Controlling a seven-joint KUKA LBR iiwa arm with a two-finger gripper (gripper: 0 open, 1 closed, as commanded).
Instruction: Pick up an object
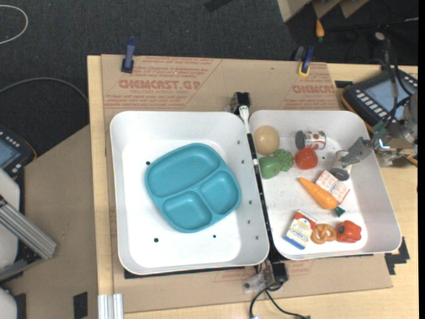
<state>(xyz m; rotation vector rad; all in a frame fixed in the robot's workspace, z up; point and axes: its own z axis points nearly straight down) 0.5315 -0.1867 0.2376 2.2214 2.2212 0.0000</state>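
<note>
The right bin [378, 185] holds several small toy foods. A beige round ball [266, 138] lies at its back left, with a green broccoli piece [274, 163] just in front of it. A red tomato [306, 158] sits beside a small can [312, 139] lying on its side. An orange carrot [317, 193] lies in the middle, touching a red-and-white packet [333, 185]. Near the front are a small box [300, 230], a pretzel [323, 232] and a red pepper [349, 230]. My gripper [350, 155] reaches in from the right, low over the bin, right of the tomato and behind the packet.
The left bin [133, 198] holds a teal divided plate [192, 187]. A black divider strip [255, 178] runs between the bins. A tablet-like device [378, 98] and cables lie at the right rear of the bench.
</note>
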